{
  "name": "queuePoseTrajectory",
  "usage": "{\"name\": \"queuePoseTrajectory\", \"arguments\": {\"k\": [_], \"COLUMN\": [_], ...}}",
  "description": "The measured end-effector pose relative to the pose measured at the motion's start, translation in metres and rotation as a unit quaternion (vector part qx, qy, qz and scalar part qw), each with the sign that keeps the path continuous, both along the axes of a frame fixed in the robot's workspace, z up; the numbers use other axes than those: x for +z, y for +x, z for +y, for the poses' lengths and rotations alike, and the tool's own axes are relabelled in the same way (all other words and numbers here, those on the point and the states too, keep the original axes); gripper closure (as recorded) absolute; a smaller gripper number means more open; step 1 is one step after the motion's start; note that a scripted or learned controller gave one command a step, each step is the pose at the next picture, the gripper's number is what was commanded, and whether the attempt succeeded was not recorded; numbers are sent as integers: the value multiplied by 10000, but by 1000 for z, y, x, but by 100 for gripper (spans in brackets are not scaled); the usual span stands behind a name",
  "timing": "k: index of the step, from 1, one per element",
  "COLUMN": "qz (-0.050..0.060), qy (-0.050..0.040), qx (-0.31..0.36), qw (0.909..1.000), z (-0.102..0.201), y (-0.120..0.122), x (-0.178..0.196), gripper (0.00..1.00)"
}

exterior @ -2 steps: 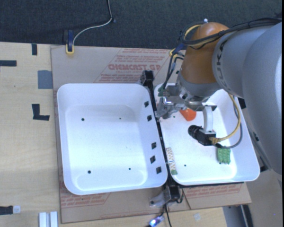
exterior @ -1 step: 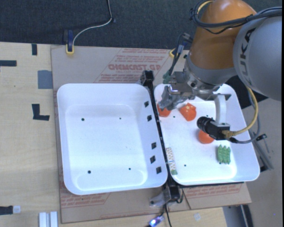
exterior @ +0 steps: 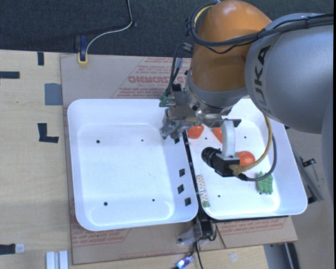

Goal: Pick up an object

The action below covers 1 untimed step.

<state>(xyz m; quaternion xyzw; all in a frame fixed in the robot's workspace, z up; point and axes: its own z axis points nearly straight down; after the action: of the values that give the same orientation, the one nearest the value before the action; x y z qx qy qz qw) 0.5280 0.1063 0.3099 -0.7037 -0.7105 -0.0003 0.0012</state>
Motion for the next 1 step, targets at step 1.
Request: {"name": "queuePoseTrajectory", "arguments": {"k": [1], "qz": [-39], "qy": [18], "qx": [19], "qw": [10000], "z": [73], "y": [-39], "x": [93], "gripper": [100]}}
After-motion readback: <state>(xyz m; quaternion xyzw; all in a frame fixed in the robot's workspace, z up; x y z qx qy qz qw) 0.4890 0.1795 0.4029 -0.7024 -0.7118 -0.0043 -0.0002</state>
